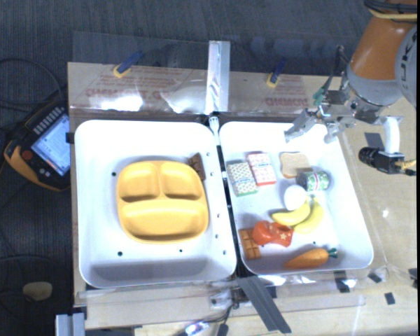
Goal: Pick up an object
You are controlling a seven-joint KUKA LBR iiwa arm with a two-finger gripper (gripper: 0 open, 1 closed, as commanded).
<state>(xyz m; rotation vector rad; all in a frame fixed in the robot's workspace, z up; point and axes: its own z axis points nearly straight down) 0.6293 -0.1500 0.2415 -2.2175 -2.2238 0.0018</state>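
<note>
- we see the arm (381,44) coming in from the upper right, orange band above the wrist
- gripper (313,124) hangs over the right bin's (357,208) far right corner, fingers spread apart, nothing between them
- right bin holds the items: two small boxes (252,173) side by side at upper left, bread slice (294,163) to their right
- can (314,180) lies on its side just below the bread
- egg (295,197) sits beside the can, touching the banana (301,216) below it
- red piece (272,234) lies lower left of the banana, a waffle (248,243) against it at the bin's left wall
- carrot (308,258) lies along the near edge
- gripper is above and apart from all of them, nearest the bread
- left bin (98,208) holds a yellow tray (162,200) with compartments, a small brown item (196,164) at its upper right corner, we cannot tell what it is
- pendant (45,149) with a lit screen lies on the floor to the left, cables around it
</note>
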